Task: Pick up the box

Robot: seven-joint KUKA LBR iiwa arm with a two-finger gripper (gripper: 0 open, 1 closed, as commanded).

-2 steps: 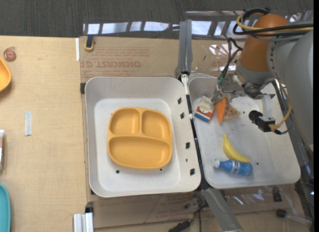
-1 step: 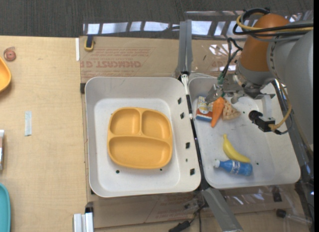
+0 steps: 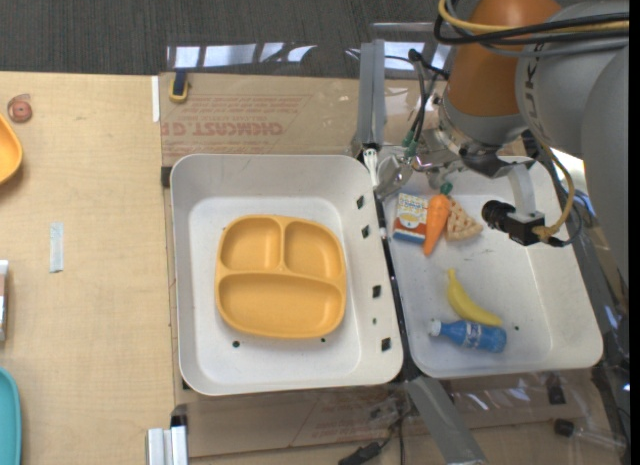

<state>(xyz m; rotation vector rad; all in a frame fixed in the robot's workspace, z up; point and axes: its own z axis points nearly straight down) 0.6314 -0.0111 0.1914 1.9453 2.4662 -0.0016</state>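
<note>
The box [image 3: 409,216] is small, white with orange and blue print, and lies in the far left corner of the right bin [image 3: 540,353]. An orange carrot [image 3: 435,223] leans against its right side. My gripper [image 3: 407,171] hangs just above and behind the box, under the orange band of the arm [image 3: 500,43]. Cables and the wrist body cover much of the gripper. Nothing is visibly held.
Right of the carrot lies a tan waffle-like wedge [image 3: 463,223]. A banana [image 3: 469,301] and a blue bottle [image 3: 470,335] lie nearer the front of the right bin. The left bin [image 3: 200,353] holds a yellow divided plate [image 3: 283,275]. A black camera mount [image 3: 515,221] sticks out over the right bin.
</note>
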